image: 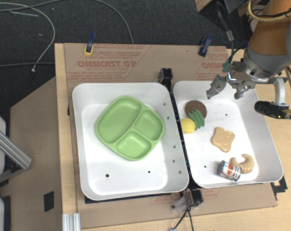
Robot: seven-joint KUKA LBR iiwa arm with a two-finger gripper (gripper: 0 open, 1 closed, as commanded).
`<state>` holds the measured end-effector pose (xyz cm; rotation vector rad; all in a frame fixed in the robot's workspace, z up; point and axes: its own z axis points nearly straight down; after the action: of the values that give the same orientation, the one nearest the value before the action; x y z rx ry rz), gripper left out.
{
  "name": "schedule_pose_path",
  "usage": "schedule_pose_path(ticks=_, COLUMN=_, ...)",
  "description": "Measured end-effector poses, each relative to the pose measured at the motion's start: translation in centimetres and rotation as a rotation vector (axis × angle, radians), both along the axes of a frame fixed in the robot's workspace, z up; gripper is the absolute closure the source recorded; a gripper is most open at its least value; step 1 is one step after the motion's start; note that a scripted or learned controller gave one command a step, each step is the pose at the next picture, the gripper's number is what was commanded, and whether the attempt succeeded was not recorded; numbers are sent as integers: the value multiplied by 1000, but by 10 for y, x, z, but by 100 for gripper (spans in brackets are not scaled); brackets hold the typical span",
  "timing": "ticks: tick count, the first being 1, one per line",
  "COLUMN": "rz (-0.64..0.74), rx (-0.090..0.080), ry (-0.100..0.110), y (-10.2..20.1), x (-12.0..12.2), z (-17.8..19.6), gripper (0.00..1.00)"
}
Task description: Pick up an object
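My gripper [228,91] hangs open above the far part of the right bin [267,131], with nothing between its fingers. Below and left of it, by the bin's left wall, lie a brown round piece with a green ridged part [196,111] and a yellow ball-like piece [187,125]. A tan toast-shaped piece [222,139] lies in the bin's middle. Near the front edge a croissant [246,162] rests against a small red and white can [229,170].
The left bin [87,143] holds a green divided plate [130,127]. A black clamp [165,76] sits at the far edge between the bins. Blue clips [90,43] hold the cardboard base at the back.
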<state>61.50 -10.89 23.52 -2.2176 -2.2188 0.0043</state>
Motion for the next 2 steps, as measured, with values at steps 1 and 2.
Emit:
schedule_pose_path(ticks=1, rz=-1, rx=1, ry=1, y=6, x=-4, z=-61, gripper=0)
schedule_pose_path(ticks=2, rz=-1, rx=0, ry=0, y=2, x=-10, z=-106, gripper=0)
